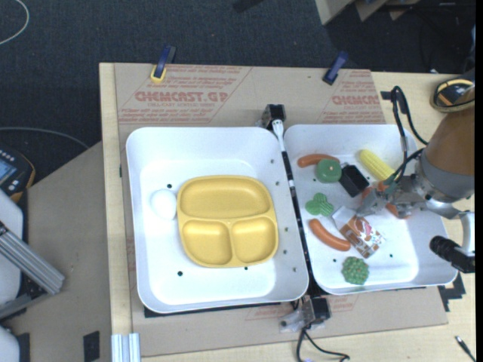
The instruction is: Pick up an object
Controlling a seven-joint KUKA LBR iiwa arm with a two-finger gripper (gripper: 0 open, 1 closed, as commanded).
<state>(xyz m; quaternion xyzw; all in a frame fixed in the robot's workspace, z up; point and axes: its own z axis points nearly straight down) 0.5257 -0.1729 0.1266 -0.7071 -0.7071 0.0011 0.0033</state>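
Gripper (371,200): seen low in the right bin (423,266), at about 3 o'clock of the bench; whether it is clenched, released or grasping cannot be told, since the end is crowded by cables and small parts.

Arm (453,157): grey with an orange band, entering from 3 o'clock, its wrist hanging over the right bin's right half.

Step in hand: judged to be a descent onto one toy; a clean grasp would be helped by one target being chosen that stands apart from its neighbours.

Nearest object: a red-and-white packet (366,236), crinkled and flat, just at 6 o'clock of the gripper; it is judged likely to slip or fold.

Sausage (329,234): smooth, long, orange-red, touching the packet's left side.

Black block (353,179): matt, boxy, at 11 o'clock of the gripper.

Corn (374,164): yellow, ridged, cylindrical, beside the block.

Broccoli (355,270): green, knobbly, well apart at 6 o'clock, judged the easiest to isolate.

Left bin (151,270): at 9 o'clock, bearing a yellow three-part plate (226,221), glossy plastic, and a white ball (163,203).
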